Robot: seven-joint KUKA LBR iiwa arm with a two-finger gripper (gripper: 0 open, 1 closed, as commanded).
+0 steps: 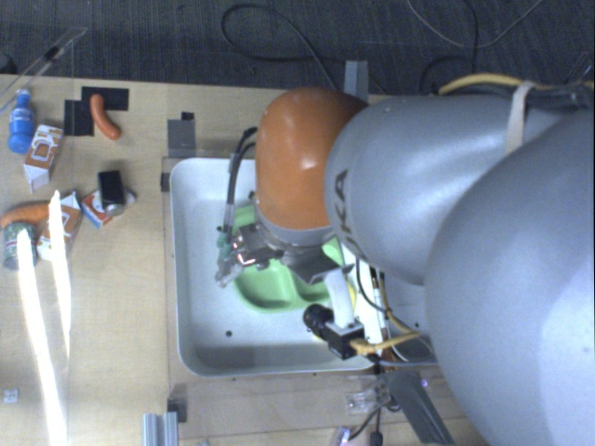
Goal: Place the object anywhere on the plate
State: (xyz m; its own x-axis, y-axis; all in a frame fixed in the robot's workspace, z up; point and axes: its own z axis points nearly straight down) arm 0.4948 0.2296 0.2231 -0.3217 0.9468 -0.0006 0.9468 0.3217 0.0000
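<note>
Heads up, operator: from where you were watching, the arm [390,193] covered most of the white bin [200,277], with its orange band sitting right over the middle. The green plate [265,291] was lying in that bin, only partly visible, poking out from under the wrist on the near-left side.

The end effector [232,254] was down low at the left edge of the plate, either just above it or touching it, I honestly couldn't say which. Whether it was clenched or released, you couldn't tell from this angle, the wrist hardware and cables blocked it. Same goes for the object you were supposed to place: I couldn't pick it out anywhere around the plate, so it was either hidden under the arm or tucked in the end effector, and I couldn't tell which.

Since the object was out of sight, anything about how it handles is a guess. The clutter on the desk [102,342] to the left looked like small toy foods and packets, e.g. a little sausage [105,119] and a blue bottle [20,124]. If yours was similar, I'd expect light, smooth plastic, a bit slippery, best pinched across its narrow middle.
</note>
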